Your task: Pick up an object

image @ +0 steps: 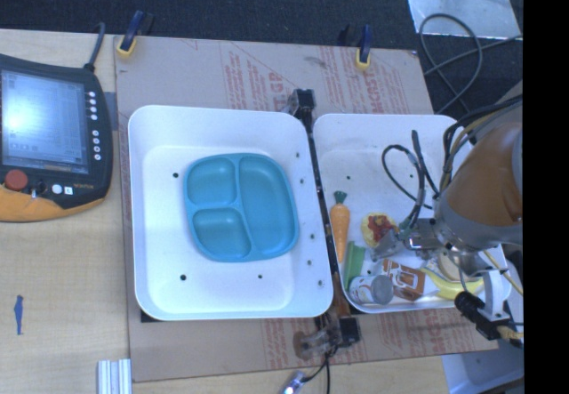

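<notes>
The grey arm with its orange band (484, 174) reaches in at the right of the frame and hangs low over the right-hand white bin (373, 139), and its gripper (418, 239) sits down among the clutter at the bin's lower end; whether it's wide, narrow or closed on something, I can't tell from here, the wrist and cables cover it. The candidates are all packed together there: a small orange carrot toy with a green top (340, 221) lying along the bin's left wall, a red-and-yellow crumpled piece (379, 226) just right of it, a green flat item (355, 257) below the carrot, a grey rounded object (375, 288) at the lower edge, and a yellow banana-like thing (449, 287) towards the lower right. The left-hand white bin (156, 205) carries a blue three-compartment plastic plate (240, 205), well apart from the action. To do this well, I'd say it should commit to one item, centre on it squarely, close firmly, then lift straight up so neighbours don't snag or drag along. The crowding is the risk.
</notes>
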